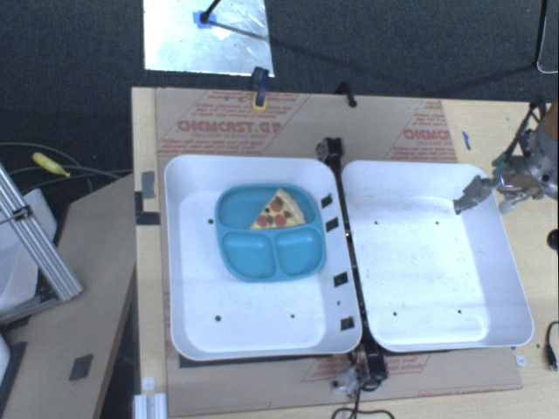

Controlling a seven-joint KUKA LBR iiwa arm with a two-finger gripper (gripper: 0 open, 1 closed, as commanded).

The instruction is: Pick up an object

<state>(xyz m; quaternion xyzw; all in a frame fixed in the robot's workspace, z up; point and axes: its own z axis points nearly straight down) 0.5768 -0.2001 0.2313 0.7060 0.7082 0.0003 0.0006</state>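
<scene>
Two white bins side by side on desk (218, 112): left bin (196, 321) with one blue divided plate (262, 256), one pizza slice (281, 210) in its upper compartment, tip toward far edge, long axis near-far; right bin (489, 312), pincer (479, 192) over far right corner, finger state unreadable.

The bench (105, 234) fills the frame's middle and carries a cardboard sheet (306, 120) printed with red lettering. On that sheet sit two white bins, touching: the left bin (196, 321) at centre left, the right bin (489, 312) at centre right.
</scene>
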